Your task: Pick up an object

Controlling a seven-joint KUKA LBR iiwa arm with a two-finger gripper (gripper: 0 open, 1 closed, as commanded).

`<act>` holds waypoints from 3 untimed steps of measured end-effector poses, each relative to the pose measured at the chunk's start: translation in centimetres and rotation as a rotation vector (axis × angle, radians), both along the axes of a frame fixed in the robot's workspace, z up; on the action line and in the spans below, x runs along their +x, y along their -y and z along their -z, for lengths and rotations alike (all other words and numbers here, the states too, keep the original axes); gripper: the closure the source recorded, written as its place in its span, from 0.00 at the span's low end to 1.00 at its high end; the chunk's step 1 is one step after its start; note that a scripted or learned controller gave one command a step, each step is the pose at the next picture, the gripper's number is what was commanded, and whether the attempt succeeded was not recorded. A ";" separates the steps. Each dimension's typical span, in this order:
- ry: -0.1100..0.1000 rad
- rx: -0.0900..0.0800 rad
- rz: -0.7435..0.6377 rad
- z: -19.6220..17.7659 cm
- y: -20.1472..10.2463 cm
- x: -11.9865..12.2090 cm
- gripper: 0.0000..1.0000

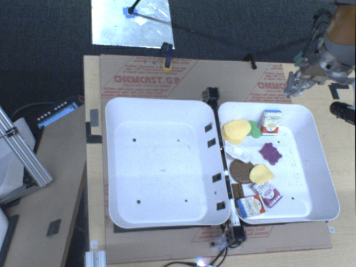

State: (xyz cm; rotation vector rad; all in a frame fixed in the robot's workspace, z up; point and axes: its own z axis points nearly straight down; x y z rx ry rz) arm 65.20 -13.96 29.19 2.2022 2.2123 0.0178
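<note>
My gripper (pixel 293 88) hangs at the upper right, above the bench just beyond the far rim of the right bin (pixel 317 149); nothing shows between its fingers. In the right bin lie a small carton with a red and white label (pixel 271 121), a yellow lump (pixel 236 130) next to a green piece (pixel 255 129), a purple shape (pixel 270 153), a brown disc (pixel 241 171), a second yellow piece (pixel 261 173) and two small packets (pixel 258 200) near the front.
The left bin (pixel 161 160) sits beside the right one, with black clips (pixel 214 143) along the shared divider. A shiny metal sheet (pixel 132 15) lies at the back. An aluminium frame (pixel 22 154) stands at the left edge.
</note>
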 end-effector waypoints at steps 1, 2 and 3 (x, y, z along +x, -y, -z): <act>-0.007 0.006 -0.010 -9.2 -10.2 1.9 1.00; -0.010 0.006 0.004 -19.1 -8.3 -3.6 1.00; -0.013 0.009 -0.006 -24.8 -13.4 -9.5 1.00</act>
